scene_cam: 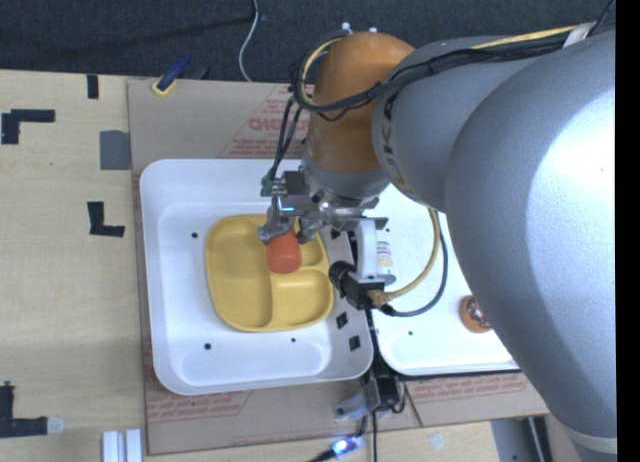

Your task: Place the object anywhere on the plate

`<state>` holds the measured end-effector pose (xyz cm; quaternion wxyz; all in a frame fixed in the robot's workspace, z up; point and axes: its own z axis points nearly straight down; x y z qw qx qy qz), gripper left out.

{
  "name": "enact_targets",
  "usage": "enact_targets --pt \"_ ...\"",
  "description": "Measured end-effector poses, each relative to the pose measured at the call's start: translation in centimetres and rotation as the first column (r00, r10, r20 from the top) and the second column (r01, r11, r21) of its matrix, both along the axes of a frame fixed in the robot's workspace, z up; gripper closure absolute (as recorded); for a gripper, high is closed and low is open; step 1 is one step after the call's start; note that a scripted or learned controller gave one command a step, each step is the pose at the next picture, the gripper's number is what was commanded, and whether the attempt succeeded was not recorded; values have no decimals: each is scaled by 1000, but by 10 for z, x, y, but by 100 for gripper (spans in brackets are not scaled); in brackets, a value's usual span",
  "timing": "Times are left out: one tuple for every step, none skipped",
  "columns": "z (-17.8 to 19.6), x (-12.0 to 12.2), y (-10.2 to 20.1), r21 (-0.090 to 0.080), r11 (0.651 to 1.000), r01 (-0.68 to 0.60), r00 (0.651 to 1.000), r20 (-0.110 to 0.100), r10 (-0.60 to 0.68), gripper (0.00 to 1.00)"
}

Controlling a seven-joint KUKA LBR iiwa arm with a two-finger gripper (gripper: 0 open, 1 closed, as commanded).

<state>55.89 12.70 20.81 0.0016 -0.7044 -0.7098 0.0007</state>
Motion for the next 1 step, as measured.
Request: enact_targets --pt "19 -13 34 0 1000 1 1000 2 -1 100"
